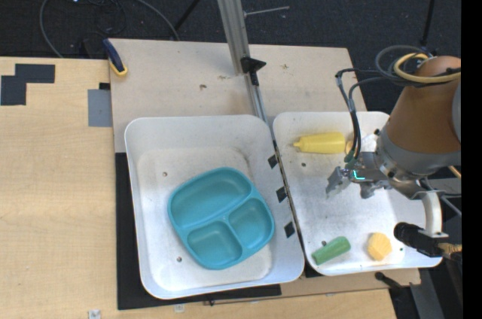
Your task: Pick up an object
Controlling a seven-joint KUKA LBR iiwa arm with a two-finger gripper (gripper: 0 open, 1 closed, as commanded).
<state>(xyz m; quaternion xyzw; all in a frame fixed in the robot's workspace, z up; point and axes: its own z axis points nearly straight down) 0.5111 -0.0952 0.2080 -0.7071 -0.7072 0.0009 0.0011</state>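
Gripper [348,180] of the grey arm hangs over the middle of the right bin [331,223]; whether it is parted or closed cannot be told from this slant, and nothing is seen in its hold. Three candidate objects lie in that bin. A yellow bottle-shaped toy [321,144] rests on its side near the far wall, just beyond the gripper. A green cylinder [331,250] lies near the front rim, and a small yellow lump [379,246] sits beside it toward the right, partly near a black fitting of the arm.

Handling, as a judgement: all three look like light plastic or foam play items, smooth and likely to roll or slip. The green cylinder is best taken across its short axis at mid-length; the bottle-shaped toy across its body rather than its narrow cap.

Clearance: the bin floor between the objects is bare, giving room to descend. The front rim stands close to the cylinder and lump, and the far wall close to the bottle, so approach from above seems safest. The left bin [151,159] holds a blue divided tray [218,216].
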